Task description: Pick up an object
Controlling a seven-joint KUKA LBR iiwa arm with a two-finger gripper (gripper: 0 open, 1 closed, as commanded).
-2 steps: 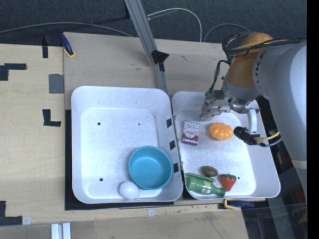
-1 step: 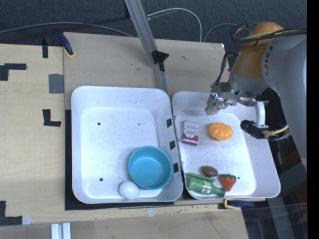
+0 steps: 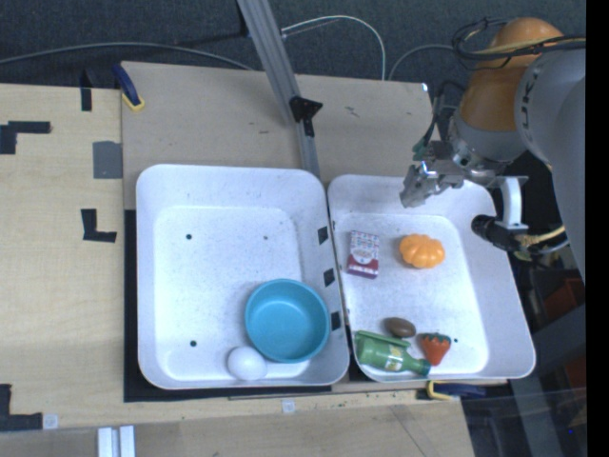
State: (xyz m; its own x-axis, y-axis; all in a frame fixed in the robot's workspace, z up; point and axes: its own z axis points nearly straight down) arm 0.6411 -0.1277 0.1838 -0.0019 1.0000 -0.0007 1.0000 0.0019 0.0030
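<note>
My gripper (image 3: 415, 196) hangs over the far edge of the right bin (image 3: 495, 284), pointing down, with nothing seen between its fingers. Below it in that bin lie an orange pumpkin-shaped toy (image 3: 421, 251) and a small red and white packet (image 3: 363, 253). Near the bin's front edge sit a green bottle (image 3: 388, 354) on its side, a brown oval piece (image 3: 400, 327) and a red strawberry toy (image 3: 435, 347). The pumpkin toy is the nearest object, just toward the front from the gripper.
The left bin (image 3: 171, 255) holds a blue bowl (image 3: 285, 320) and a white ball (image 3: 246, 362) near its front edge. A grey slanted pole (image 3: 276, 55) rises behind the bins. Cables lie on the bench at the back.
</note>
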